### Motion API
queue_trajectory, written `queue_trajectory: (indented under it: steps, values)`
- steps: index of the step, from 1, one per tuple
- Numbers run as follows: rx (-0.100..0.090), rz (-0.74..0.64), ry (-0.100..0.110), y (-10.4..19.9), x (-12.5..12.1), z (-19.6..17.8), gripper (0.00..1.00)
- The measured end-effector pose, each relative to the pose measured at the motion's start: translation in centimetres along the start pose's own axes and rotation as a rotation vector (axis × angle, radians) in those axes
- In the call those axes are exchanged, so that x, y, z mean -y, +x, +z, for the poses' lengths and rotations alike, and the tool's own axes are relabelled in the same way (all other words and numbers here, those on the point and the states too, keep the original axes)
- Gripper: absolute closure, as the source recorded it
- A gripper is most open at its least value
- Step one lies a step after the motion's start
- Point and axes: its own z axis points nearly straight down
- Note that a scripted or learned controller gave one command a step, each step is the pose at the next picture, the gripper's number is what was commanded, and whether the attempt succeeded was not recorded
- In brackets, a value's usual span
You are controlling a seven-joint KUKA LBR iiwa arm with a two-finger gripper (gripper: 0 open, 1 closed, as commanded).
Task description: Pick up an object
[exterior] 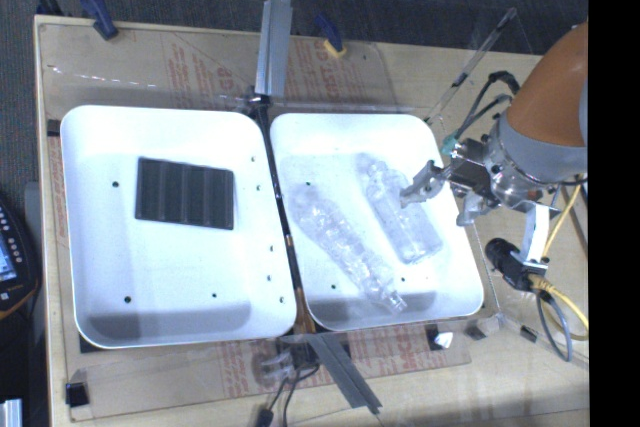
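The gripper (pixel 447 187) hung at the right bin's (pixel 300 140) right edge, fingers spread and holding nothing, beside two clear plastic bottles (pixel 345 240); left bin (pixel 90 130) held a dark ribbed panel (pixel 185 193).

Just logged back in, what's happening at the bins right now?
The arm reaches in from the right, its end effector at the right side of the right bin, close to two clear plastic bottles lying there. Nothing is visibly held; no pick has happened yet. A dark flat ribbed pad lies in the left bin, untouched.
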Motion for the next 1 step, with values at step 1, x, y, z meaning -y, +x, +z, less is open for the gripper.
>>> queue_trajectory:
  steps: [1]
  values:
    - [0.001,-0.025,-0.003,0.11,1.76,-2.08,0.00]
